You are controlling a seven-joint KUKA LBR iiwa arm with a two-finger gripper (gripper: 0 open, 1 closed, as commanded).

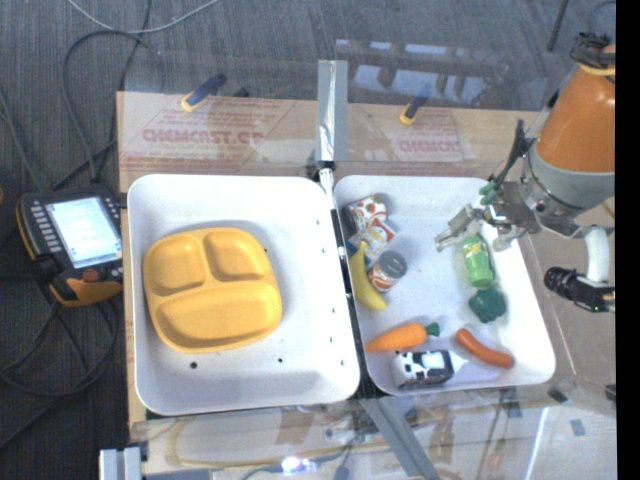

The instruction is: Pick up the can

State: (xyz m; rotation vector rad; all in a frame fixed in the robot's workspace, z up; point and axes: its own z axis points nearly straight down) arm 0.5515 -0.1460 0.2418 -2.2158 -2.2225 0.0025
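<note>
Faint red lettering is showing on the cardboard (200, 136) at 12 o'clock of the left bin (140, 298); unreadable.

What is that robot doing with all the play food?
The arm's gripper hangs over the right bin, near a green bottle. It is meant to pick up the can, which lies untouched by the banana on that bin's left side. A carrot and sausage lie nearer the front. The left bin has a yellow tray.
</note>
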